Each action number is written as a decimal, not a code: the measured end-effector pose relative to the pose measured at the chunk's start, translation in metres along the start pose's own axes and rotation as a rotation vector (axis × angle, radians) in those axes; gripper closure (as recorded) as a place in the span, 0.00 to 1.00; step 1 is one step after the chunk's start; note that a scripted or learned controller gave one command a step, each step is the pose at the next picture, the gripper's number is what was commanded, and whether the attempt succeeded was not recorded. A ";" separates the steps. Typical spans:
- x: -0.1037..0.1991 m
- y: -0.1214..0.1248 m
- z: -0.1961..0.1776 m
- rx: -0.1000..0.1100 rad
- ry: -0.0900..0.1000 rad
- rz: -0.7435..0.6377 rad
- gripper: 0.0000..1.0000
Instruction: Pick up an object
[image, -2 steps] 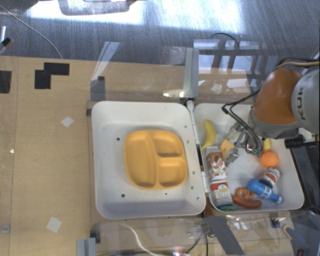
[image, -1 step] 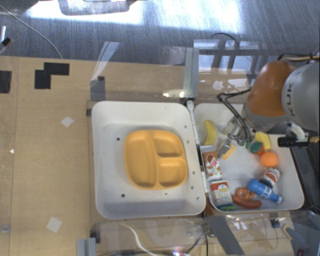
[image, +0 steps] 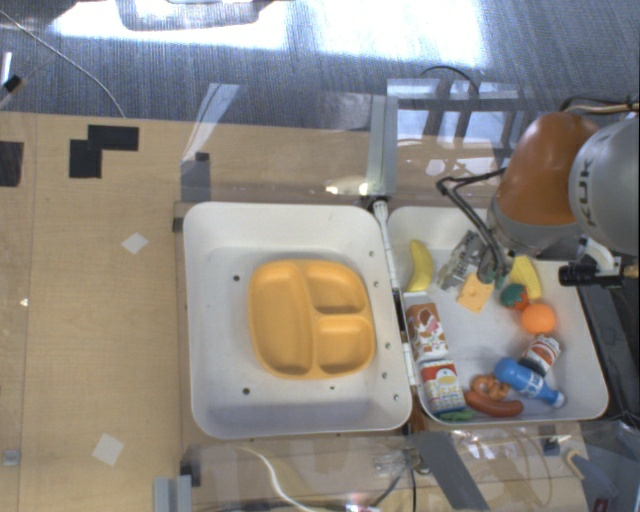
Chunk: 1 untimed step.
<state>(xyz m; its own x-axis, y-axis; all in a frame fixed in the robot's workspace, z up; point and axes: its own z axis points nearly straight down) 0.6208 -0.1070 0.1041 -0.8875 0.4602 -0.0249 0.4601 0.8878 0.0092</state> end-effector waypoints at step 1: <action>0.000 0.000 0.001 0.001 0.001 -0.001 0.00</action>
<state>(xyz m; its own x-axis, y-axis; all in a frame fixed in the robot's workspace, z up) 0.6204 -0.1069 0.1033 -0.8879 0.4594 -0.0236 0.4593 0.8882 0.0087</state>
